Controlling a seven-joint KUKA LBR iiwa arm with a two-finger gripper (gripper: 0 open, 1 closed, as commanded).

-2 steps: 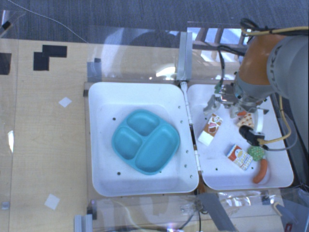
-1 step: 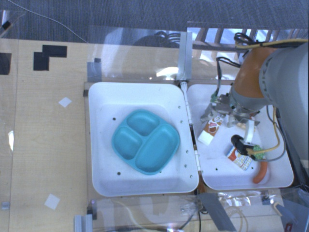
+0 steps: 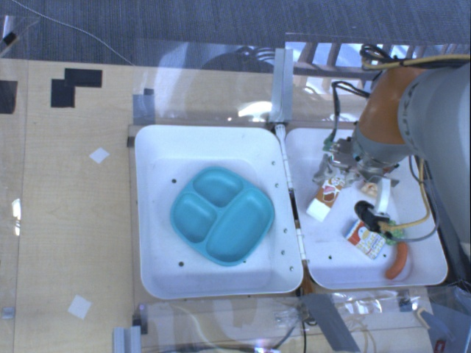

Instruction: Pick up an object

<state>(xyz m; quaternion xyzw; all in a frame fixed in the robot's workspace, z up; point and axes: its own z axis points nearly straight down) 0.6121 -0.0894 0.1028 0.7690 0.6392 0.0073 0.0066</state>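
Two bins; gripper poised low over small carton just beneath, grasp state impossible to tell. Approach step underway; next calls for closing and lifting.
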